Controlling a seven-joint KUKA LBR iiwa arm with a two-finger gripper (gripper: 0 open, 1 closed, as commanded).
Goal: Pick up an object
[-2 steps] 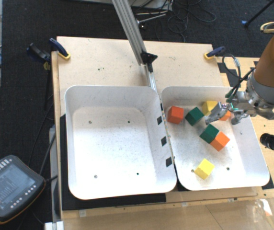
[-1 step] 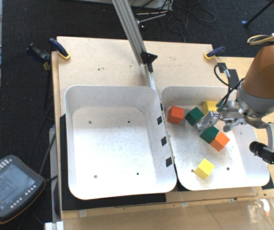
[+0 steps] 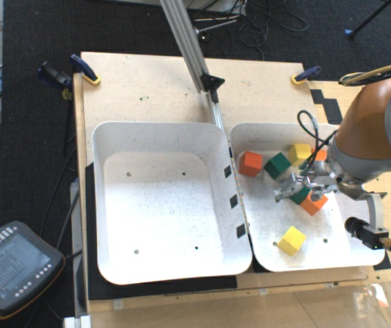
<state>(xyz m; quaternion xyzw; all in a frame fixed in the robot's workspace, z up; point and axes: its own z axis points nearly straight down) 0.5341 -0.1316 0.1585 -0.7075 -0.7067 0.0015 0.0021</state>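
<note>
While the hand [image 3: 298,191] sits low in the right bin [image 3: 264,255], I cannot tell how it is set. Blocks lie around it: an orange block [image 3: 313,203] touches it. Nothing looks lifted yet.

Pincer [image 3: 292,191] low among 5 blocks, right bin [image 3: 339,255].

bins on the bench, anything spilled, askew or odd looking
Nothing stands out. The blocks all lie inside the right bin, including the orange block, green block and yellow block; the gripper hangs over them.
</note>
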